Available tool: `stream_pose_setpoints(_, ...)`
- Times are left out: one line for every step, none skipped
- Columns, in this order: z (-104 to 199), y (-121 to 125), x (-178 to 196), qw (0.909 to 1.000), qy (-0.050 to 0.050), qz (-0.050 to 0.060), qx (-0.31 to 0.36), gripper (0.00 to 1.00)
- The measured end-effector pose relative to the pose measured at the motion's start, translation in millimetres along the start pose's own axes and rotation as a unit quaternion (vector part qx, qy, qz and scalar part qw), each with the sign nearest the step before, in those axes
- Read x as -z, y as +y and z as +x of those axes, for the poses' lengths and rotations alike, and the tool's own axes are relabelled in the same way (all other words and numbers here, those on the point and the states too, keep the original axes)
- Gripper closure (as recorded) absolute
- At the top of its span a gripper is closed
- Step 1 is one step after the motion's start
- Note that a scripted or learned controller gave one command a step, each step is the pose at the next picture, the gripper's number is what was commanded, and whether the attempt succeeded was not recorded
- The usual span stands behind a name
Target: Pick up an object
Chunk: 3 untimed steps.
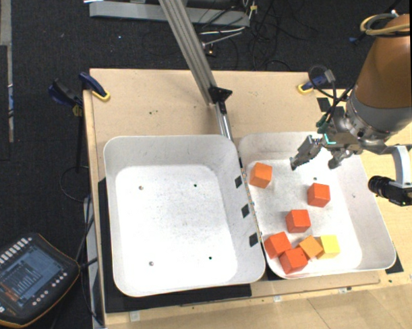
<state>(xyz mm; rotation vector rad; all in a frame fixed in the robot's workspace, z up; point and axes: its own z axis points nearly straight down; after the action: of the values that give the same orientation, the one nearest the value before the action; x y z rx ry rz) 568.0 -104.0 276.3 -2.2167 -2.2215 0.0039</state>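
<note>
My gripper (320,153) hangs over the far part of the right bin (370,219), entering from the right side of the camera view. Its two fingers are spread apart, one tip pointing toward the left at the bin's middle, the other toward the right wall. Nothing sits between the fingers.

Contents of the right bin:
- One lighter orange cube (260,175) lies near the left wall, just left of and slightly nearer than my left fingertip. It is apart from the fingers.
- One red-orange cube (318,194) lies below the gripper, toward the bin's middle, standing alone.
- A second red-orange cube (298,220) lies nearer the camera, apart from the first.
- A cluster sits at the near edge: two red-orange cubes (285,252) touching each other, an orange cube (311,246) just beside them, and a yellow cube (329,244) touching the orange one.

The left bin (173,215) stands beside the right bin, their walls meeting along the centre. Both bins rest on the tan bench (156,101). A handheld control pendant (28,278) lies on the dark floor at the lower left.
</note>
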Motion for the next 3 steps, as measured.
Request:
stream_pose_setpoints(-0.3, 0.6, 1.9, 1.0, 0.0, -0.002, -0.001, 0.0)
stream_pose_setpoints(3.1, 1.1, -41.7, 1.0, 0.0, 0.0, -0.001, 0.0)
stream_pose_setpoints(-5.8, 4.4, -92.5, 1.0, 0.0, 0.001, -0.002, 0.0)
